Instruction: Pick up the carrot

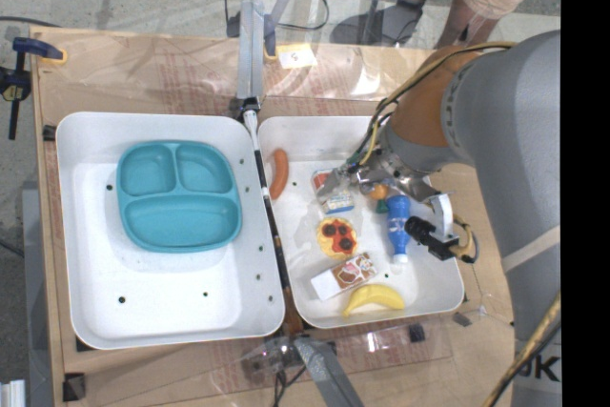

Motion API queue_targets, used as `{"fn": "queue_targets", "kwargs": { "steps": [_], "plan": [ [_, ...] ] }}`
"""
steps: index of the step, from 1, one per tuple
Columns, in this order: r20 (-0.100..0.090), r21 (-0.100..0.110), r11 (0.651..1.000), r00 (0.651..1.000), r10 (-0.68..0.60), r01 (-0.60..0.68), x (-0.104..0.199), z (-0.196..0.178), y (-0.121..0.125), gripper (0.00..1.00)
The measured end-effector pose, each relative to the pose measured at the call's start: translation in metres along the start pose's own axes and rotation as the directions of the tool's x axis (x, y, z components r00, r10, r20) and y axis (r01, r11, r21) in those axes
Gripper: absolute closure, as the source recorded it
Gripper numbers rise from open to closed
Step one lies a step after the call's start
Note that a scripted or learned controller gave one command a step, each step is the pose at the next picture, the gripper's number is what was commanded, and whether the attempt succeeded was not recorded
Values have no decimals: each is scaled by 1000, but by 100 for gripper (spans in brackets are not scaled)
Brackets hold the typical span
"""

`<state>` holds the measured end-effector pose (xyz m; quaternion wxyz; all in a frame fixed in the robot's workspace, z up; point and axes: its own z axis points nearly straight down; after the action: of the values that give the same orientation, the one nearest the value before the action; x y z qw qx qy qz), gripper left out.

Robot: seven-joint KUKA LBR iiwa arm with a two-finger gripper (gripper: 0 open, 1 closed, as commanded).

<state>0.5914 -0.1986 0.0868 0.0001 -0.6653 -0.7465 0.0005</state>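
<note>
One gripper [345, 189], low above carrot [379, 193]

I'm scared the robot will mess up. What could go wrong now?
The small orange carrot lies squeezed between the blue-and-white bottle and a small food packet, right under the gripper. It might grab or knock those instead. The carrot is also mostly hidden, so the grab could miss.

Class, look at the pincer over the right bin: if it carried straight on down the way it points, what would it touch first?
Probably the small packet lying under the pincer in the right bin, though depth is unclear from above.
</note>
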Motion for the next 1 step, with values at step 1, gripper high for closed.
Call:
{"fn": "queue_targets", "kwargs": {
  "steps": [1],
  "plan": [
    [-13,8,925,925,380,-380,-34,-43,16,0]
  ]
}}
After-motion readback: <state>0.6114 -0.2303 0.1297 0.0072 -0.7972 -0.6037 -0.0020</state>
